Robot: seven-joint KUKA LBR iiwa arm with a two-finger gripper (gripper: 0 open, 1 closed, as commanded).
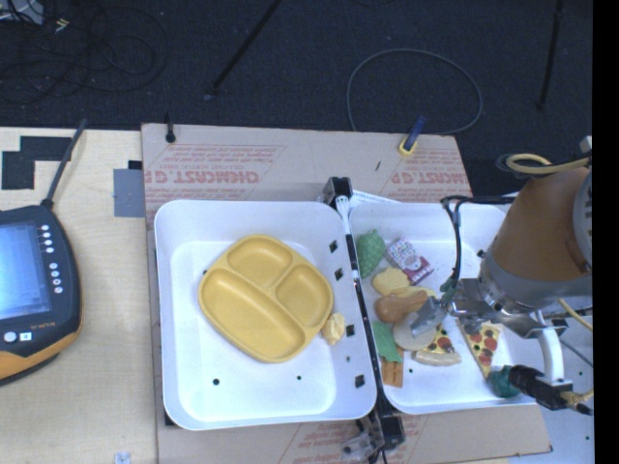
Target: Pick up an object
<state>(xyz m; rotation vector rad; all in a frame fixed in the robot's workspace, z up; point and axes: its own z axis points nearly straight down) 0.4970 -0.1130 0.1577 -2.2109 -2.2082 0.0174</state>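
Yellow divided plate [266, 296] sits alone in the left bin [184, 356]. The hand [432, 319] is low over the right bin's toy food, beside the brown potato [400, 305], seemingly lining up a pick. I cannot tell its grip.

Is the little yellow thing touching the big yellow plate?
Touching. The camera view shows the little yellow piece pressed against the yellow plate's right rim, with no white bin floor between them.

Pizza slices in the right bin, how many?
2. One pizza slice lies right of the gripper; another slice lies below the gripper, toward the bin's front. The arm may hide more.
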